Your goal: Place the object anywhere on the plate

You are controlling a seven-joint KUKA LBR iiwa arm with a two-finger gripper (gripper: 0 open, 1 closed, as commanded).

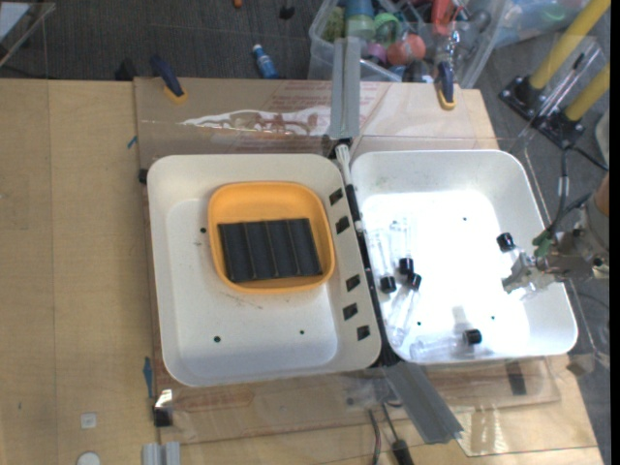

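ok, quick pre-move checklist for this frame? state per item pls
1. Orange square plate sits in the left white bin: ok.
2. Plate surface free for a drop: not ok, a black ribbed rectangular block already lies across most of it.
3. Claw over the right white bin, at its right side: ok.
4. Object between the claw's fingers: cannot tell, glare and small size hide it.
5. Graspable items in the right bin: ok, clear plastic pieces with black caps lie near the divider.
6. Path from right bin to plate clear above the divider: ok.
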